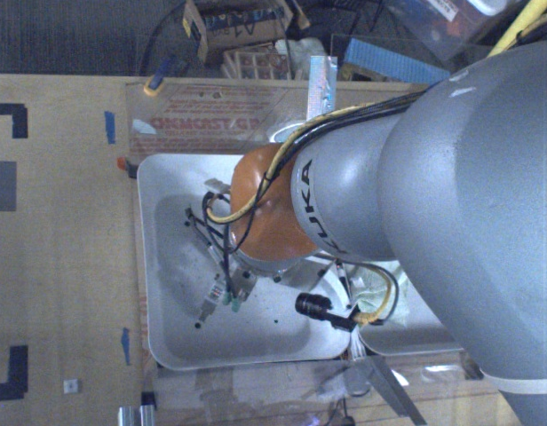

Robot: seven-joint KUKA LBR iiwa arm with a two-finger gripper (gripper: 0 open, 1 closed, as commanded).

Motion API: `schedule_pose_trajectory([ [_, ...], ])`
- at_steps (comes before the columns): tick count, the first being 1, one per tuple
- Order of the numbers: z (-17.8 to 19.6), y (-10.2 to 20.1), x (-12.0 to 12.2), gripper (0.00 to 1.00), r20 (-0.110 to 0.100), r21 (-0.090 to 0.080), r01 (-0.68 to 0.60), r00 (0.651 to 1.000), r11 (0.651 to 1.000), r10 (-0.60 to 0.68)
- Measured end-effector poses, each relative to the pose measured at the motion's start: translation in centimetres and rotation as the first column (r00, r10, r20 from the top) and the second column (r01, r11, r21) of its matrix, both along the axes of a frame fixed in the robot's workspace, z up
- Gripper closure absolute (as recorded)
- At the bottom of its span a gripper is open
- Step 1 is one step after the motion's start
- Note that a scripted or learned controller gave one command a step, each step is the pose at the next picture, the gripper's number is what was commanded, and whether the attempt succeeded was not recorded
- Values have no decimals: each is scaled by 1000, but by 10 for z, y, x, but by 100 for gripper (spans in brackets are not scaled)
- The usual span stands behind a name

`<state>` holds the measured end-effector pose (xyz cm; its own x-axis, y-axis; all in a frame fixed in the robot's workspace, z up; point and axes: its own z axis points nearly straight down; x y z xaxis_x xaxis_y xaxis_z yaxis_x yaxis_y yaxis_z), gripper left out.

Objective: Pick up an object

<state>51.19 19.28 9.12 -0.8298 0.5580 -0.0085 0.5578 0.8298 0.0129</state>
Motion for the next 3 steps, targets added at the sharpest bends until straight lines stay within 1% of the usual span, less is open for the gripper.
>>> schedule_pose_trajectory([
  [1, 0, 32, 45, 0, -6, 1, 269, 963, 963, -269],
  [2, 0, 32, 45, 0, -6, 1, 269, 963, 963, -269],
  [3, 0, 24, 68, 0, -6, 17, 669, 743, 743, -669],
])
